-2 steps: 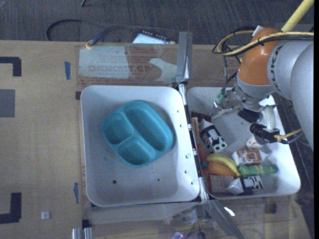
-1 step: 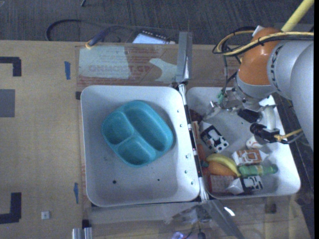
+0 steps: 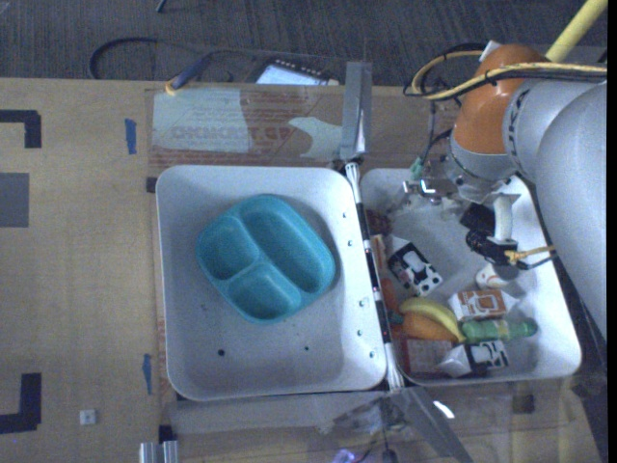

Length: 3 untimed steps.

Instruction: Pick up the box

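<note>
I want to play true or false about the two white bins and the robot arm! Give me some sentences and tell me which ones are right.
1. The blue-green plastic divided plate lies in the left white bin. True.
2. The yellow banana lies on that plate. False: it lies in the right white bin.
3. The grey robot arm with the orange band is above the right bin. True.
4. The small orange-and-white box sits in the left bin. False: it sits in the right bin, near the banana.
</note>
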Available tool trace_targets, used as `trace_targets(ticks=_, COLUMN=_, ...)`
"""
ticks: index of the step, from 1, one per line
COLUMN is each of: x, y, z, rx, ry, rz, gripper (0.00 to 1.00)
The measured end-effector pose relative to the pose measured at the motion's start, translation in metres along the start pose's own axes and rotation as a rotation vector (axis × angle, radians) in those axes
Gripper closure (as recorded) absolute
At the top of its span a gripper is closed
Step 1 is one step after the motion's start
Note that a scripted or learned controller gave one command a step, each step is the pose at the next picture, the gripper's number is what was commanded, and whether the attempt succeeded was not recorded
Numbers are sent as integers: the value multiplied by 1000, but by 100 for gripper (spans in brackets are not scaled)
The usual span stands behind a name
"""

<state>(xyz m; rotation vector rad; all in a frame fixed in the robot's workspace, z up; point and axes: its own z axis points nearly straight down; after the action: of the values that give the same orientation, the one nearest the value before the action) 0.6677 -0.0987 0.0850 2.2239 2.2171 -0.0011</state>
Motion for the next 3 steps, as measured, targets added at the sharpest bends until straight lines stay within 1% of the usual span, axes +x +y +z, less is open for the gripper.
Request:
trace_targets(ticks=1, x=44, y=0, z=-99, rx=2, ry=0, rz=-4, gripper=0)
trace_targets(ticks=2, x=3, y=-10, z=-28, rx=6, ry=1, rz=26, gripper=0)
trace_targets(ticks=3, x=-25, y=-72, z=-1, rx=-2, ry=1, rz=33, gripper=0)
